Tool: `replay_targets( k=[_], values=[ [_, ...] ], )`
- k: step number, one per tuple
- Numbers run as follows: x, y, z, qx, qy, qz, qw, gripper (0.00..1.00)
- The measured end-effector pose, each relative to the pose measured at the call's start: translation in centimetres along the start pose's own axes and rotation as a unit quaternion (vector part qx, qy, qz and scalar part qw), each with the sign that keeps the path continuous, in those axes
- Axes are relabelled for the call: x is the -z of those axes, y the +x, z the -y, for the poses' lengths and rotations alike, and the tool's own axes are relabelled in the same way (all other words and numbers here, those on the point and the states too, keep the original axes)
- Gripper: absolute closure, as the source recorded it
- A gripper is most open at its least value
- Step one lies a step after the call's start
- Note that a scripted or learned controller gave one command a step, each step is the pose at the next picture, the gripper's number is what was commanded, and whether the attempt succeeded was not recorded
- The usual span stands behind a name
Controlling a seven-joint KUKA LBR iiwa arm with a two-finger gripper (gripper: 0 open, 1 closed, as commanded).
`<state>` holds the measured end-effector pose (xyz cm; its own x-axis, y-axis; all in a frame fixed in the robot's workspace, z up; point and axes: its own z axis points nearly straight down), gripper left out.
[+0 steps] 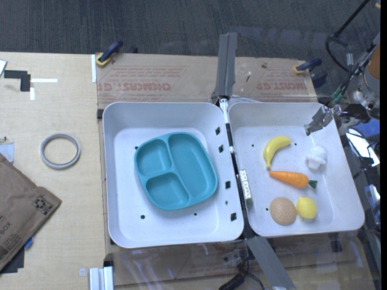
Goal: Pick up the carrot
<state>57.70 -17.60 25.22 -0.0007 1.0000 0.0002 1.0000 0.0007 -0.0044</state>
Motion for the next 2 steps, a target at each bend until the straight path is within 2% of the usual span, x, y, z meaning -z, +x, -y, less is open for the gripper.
replay_targets(
  k=[1,2],
  values=[
    [-16.18,3.43,4.49,0.013,-0.002,0.0,0.9999,0.0],
    [-15.44,3.34,4.47,0.012,-0.001,0.0,0.9999,1.0]
  ],
)
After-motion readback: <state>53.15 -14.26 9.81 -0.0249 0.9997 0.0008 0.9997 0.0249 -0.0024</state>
